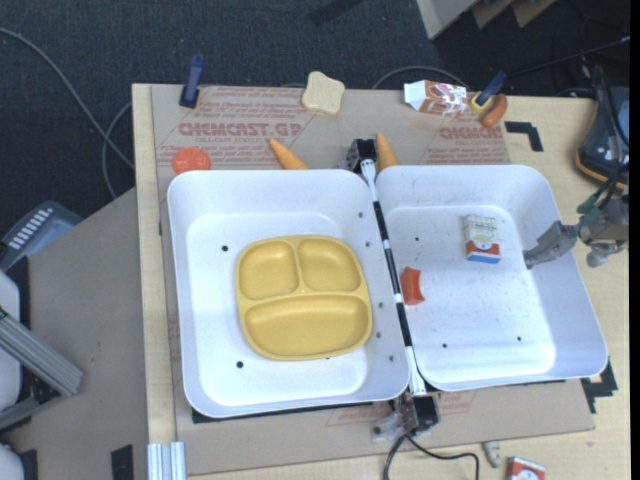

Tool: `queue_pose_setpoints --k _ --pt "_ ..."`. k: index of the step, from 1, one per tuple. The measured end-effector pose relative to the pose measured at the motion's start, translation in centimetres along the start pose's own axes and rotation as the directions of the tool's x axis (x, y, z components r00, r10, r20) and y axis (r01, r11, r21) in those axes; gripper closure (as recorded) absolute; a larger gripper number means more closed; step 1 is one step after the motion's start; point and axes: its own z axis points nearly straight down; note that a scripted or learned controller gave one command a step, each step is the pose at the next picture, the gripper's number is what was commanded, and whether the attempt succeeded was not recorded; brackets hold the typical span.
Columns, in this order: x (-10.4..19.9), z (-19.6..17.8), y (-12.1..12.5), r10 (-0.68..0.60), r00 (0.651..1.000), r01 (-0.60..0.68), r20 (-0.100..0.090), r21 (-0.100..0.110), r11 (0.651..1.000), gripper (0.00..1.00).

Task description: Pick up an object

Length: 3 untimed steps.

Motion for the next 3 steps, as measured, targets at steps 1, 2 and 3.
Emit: queue_pose_setpoints --k 1,2,3 --pt "1.1 17.9 5.4 0.0 1.0 0.0 -0.002 0.004 1.0 0.0" --pt "4.9 19.6 10.3 -0.002 1.0 0.002 -0.001 -0.001 1.0 0.0" --pt "-1.8 14.4 17.8 -0.001 1.0 0.001 0.002 -0.003 1.0 0.0"
